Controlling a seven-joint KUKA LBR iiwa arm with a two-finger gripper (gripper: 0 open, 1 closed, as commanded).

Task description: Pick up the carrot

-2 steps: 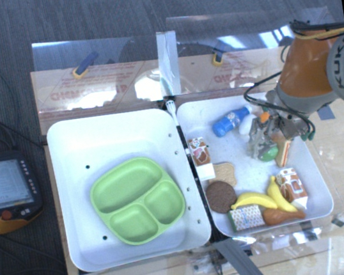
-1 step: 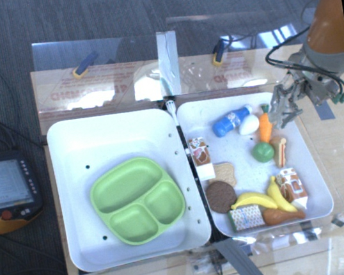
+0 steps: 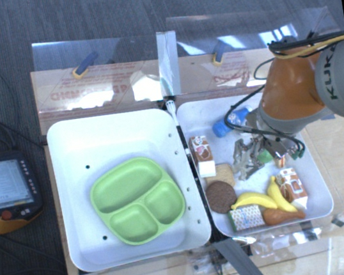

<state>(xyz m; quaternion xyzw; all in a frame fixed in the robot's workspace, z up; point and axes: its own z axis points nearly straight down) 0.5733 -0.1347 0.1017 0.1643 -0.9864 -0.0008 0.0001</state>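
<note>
The carrot [image 3: 279,215], a brownish-orange tapered piece, lies along the front wall of the right bin [image 3: 313,172]. It sits just below a banana [image 3: 257,199] and a small orange-and-white carton [image 3: 292,187]. My gripper [image 3: 246,162] hangs over the middle of the right bin, its metal fingers pointing down and left, slightly apart, with nothing between them. It is well above and left of the carrot, close to a cracker [image 3: 223,172]. A bit of green [image 3: 266,156] shows beside the wrist, partly hidden by cables.
The right bin also holds a brown round cookie [image 3: 220,195], a snack bar [image 3: 200,149], a blue bottle [image 3: 233,121] and a green patterned packet [image 3: 247,217]. A green divided plate [image 3: 138,200] lies in the left bin [image 3: 71,156]. A teach pendant [image 3: 3,186] sits far left.
</note>
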